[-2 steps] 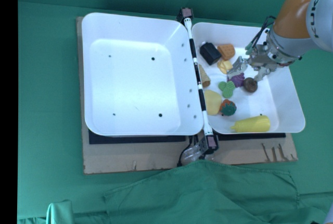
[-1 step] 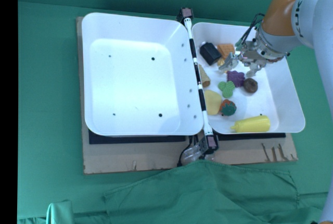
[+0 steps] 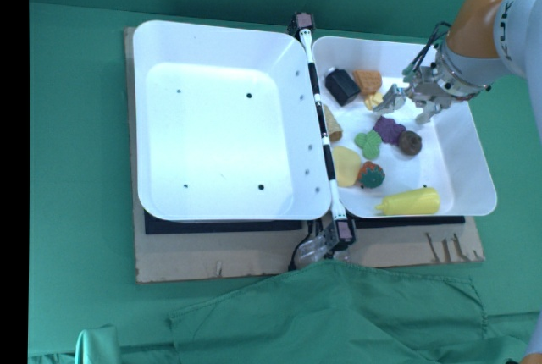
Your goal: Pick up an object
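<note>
Over the right-hand shallow white plastic bin, the two-finger gripper hangs spread wide, holding nothing. Nearest target: purple toy grape cluster, just below it. Risk: brown round toy piece crowds the grapes, so a finger may clip it. No readable labels.

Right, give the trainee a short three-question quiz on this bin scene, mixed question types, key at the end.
1. True or false: the toys all lie in the right bin.
2. Multiple choice: the yellow squeeze bottle lies (A) at the right bin's near edge, (B) in the left bin, (C) on the green cloth.
3. Fill in: the gripper hovers above the right bin's far part, close to the purple ____.

Key: 1 true; 2 A; 3 grapes.
</note>
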`<state>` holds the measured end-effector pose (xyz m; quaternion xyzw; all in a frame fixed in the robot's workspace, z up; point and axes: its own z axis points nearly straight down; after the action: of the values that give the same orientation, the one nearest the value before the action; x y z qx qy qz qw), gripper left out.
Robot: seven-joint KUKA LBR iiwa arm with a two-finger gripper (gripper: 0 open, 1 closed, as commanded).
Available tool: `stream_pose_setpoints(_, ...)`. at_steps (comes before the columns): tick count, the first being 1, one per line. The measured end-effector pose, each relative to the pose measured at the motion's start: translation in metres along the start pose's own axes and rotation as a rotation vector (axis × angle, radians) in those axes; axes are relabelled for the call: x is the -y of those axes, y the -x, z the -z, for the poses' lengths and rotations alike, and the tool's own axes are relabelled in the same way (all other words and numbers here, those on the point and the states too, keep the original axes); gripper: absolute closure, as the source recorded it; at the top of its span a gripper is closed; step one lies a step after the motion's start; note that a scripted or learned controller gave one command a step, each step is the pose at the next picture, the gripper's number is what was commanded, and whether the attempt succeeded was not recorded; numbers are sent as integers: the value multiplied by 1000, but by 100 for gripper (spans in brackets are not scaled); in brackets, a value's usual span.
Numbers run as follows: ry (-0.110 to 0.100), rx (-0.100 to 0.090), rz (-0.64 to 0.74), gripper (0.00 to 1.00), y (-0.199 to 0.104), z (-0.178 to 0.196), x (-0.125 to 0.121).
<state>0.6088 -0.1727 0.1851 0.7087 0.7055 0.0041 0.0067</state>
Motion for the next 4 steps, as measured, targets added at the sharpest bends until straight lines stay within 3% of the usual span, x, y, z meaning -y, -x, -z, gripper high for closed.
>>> stream_pose_setpoints(1,-3,2,5,0,-29,-2,-60)
stream_pose_setpoints(2,8,5,1,100,-27,14,-61)
stream_pose_setpoints(3,6,5,0,0,-27,13,-61)
stream_pose_setpoints(4,-22,6,6,0,-53,-3,-91)
